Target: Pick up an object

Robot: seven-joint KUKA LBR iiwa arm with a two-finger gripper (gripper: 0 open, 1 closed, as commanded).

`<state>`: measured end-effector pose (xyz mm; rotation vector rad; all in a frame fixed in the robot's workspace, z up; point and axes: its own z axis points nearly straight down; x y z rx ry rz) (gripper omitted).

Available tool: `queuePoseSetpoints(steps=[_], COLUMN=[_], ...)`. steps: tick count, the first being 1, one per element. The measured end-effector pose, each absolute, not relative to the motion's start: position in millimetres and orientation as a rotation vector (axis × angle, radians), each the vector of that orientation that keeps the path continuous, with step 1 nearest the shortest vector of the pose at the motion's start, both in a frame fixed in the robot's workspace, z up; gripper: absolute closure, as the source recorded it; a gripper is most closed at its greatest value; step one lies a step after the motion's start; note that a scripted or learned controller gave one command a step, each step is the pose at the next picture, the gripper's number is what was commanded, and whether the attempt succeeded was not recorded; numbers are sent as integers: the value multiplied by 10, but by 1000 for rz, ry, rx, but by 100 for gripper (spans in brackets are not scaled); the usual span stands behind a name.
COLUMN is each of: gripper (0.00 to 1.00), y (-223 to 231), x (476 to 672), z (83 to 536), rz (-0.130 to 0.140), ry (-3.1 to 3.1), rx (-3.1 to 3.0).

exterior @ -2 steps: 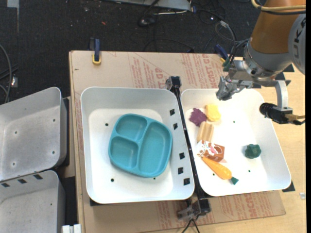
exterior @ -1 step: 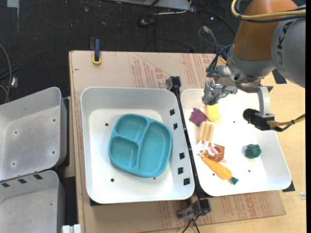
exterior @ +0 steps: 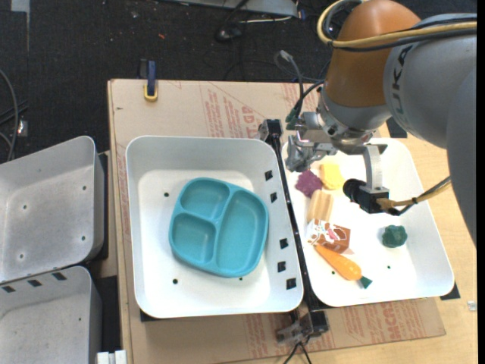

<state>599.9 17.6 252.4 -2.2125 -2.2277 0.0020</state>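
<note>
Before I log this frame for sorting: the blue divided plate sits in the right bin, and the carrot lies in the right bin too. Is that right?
Not quite. The camera view shows the blue divided plate in the left bin, by itself. The carrot does lie in the right bin, as you said.

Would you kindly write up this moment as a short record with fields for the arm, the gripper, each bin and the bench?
arm: grey with orange band, reaching in from the right, over the right bin's far left corner
gripper: low over that corner, above the purple piece; fingers unclear
left bin: one teal divided plate
right bin: purple piece, yellow piece, beige stick, red-and-white packet, toy carrot, dark green lump
bench: cardboard sheet under both bins
</note>
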Motion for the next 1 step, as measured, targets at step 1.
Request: queuePoseSetpoints(steps=[1], gripper=[100], y=[728], x=[5857], z=[2513], rz=[1], ry=[-2229], rx=[-2211])
